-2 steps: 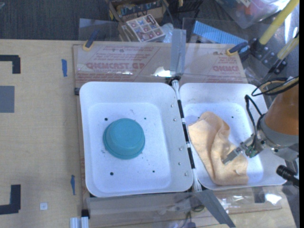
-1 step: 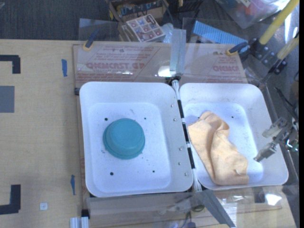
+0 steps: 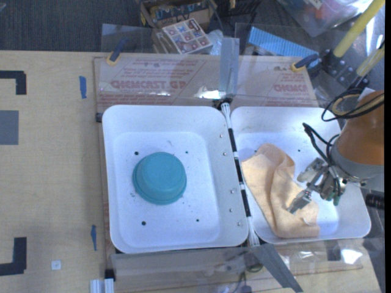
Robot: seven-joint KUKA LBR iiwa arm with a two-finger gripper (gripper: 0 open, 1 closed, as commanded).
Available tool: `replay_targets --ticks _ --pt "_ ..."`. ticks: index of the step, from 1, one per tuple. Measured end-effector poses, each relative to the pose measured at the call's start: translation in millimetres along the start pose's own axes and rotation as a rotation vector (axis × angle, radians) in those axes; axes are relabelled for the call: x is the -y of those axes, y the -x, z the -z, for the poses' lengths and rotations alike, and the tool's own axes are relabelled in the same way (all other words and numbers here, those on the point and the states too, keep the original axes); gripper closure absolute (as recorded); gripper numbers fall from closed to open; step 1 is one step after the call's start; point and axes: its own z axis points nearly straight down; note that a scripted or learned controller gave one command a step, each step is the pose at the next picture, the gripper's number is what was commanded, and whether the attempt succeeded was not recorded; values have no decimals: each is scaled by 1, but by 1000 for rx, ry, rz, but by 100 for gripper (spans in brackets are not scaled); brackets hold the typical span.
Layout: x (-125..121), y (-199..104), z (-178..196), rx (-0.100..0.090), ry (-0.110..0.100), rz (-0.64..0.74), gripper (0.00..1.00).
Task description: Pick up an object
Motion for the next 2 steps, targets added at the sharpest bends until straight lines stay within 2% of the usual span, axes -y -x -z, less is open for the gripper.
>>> replay_targets --ticks 1,2 --pt "-7 71 -25 9 4 -148 0" --pt "-81 88 -25 11 7 -308 0"
